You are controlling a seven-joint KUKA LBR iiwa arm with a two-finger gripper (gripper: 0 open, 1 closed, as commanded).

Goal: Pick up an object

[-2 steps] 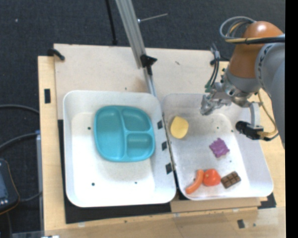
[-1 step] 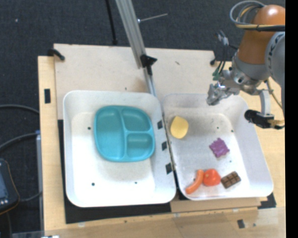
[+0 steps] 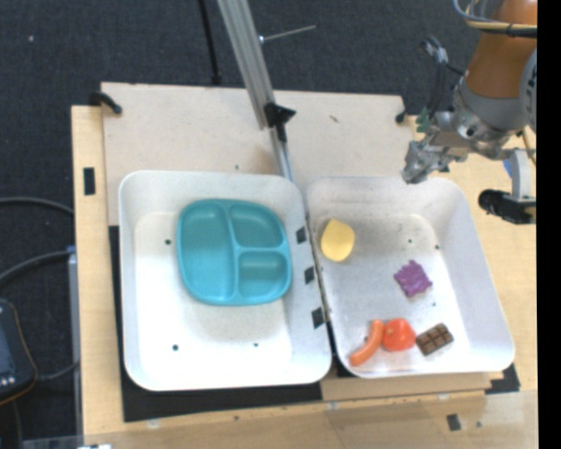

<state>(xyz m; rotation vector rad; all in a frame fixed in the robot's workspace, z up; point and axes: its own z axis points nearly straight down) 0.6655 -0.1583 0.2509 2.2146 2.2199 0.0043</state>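
Note:
The right bin (image 3: 467, 221) holds a yellow rounded object (image 3: 338, 239) near its left wall, a purple object (image 3: 412, 279) in the middle, an orange-red toy (image 3: 383, 339) at the front and a brown chocolate-like block (image 3: 434, 339) beside it. My gripper (image 3: 417, 167) hangs above the right bin's back edge, well away from all of these objects. Nothing shows between its fingers.
The left bin (image 3: 150, 344) holds a teal divided plate (image 3: 234, 252). A metal pole (image 3: 248, 54) rises at the back, between the bins. The arm (image 3: 500, 59) enters from the upper right. Cables lie at the far left of the floor.

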